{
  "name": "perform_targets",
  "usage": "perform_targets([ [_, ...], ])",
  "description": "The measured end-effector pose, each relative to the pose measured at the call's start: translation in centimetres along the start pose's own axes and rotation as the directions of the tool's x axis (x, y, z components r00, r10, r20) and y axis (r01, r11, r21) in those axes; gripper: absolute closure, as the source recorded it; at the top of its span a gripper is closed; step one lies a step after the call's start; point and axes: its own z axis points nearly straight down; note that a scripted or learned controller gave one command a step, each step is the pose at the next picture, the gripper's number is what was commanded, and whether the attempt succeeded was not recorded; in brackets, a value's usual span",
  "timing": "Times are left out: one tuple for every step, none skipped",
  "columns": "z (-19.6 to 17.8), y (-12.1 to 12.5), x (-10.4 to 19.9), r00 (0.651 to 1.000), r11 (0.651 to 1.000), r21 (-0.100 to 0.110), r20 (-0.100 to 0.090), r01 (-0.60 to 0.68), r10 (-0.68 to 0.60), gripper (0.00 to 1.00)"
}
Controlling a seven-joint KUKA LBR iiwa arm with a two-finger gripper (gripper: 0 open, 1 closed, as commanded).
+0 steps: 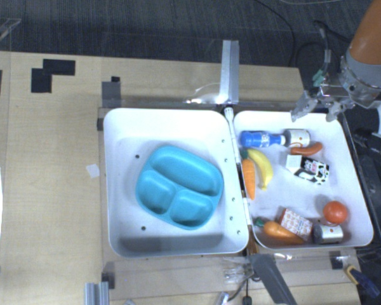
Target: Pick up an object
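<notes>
Here the arm (373,40) hovers over the right bin's (352,164) far corner.

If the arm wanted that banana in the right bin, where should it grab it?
Probably across the banana's middle, coming straight down, jaws closing on its two long sides. It lies flat and curved, running up and down the bin. The carrot lies close along its left, so the fit there looks tight.

In the frame's right half, a blue bottle (261,138), banana (261,166), carrot (248,178), sausage (306,149), tomato (335,212) and small packages (312,168) were seen lying scattered, none lifted.
</notes>
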Motion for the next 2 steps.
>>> perform_targets([
  [-1.2,0.2,0.1,1.000,1.000,-0.006,0.001,0.006,-0.006,1.00],
  [-12.0,-1.4,1.3,0.995,0.995,-0.004,0.001,-0.095,0.095,1.00],
])
